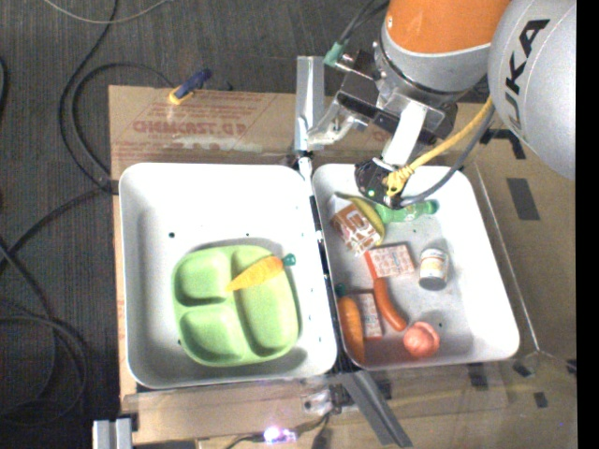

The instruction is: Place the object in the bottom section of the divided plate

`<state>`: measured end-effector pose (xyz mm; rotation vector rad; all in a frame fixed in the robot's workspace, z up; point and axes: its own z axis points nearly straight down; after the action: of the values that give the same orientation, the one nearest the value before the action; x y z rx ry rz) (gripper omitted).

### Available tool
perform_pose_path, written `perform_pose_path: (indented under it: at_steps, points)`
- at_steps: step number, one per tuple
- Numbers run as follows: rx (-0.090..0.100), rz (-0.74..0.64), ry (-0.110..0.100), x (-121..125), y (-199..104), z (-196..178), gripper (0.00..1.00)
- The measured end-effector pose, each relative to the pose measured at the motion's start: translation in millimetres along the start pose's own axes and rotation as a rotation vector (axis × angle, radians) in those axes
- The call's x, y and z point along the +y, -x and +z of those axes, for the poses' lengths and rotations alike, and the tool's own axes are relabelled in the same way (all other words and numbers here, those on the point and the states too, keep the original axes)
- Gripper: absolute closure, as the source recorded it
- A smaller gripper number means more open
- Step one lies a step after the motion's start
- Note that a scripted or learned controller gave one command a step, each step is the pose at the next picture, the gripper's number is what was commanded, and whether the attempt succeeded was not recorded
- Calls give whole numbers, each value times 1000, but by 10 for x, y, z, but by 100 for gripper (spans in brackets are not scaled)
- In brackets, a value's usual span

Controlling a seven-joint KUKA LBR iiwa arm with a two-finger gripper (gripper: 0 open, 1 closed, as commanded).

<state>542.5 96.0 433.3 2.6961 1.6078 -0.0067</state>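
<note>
A green divided plate [201,330] lies in the left bin [150,204]. An orange carrot with a green tip [255,273] rests on the plate's upper right part, across the ridge between sections. My gripper [314,134] hangs at the far rim where the two bins meet, above and to the right of the plate, well apart from the carrot. The big arm body hides most of it, and nothing shows in its grasp.
The right bin [487,251] holds several items: a banana [365,213], a green bottle [414,211], a brown packet [354,232], a red-and-white box [389,261], a small jar [432,267], a sausage [391,309], an orange piece [350,318] and a red fruit [421,340].
</note>
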Motion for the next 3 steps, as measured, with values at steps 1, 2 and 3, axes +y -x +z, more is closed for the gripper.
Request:
perform_pose_path:
  at_steps: [1, 2, 3]
  points:
    - [-1, 70, 0, 187, -886, 2, 0]
    - [0, -228, -1, 95, -709, 260, 0]
    - [-5, -228, -2, 97, -712, 178, 100]
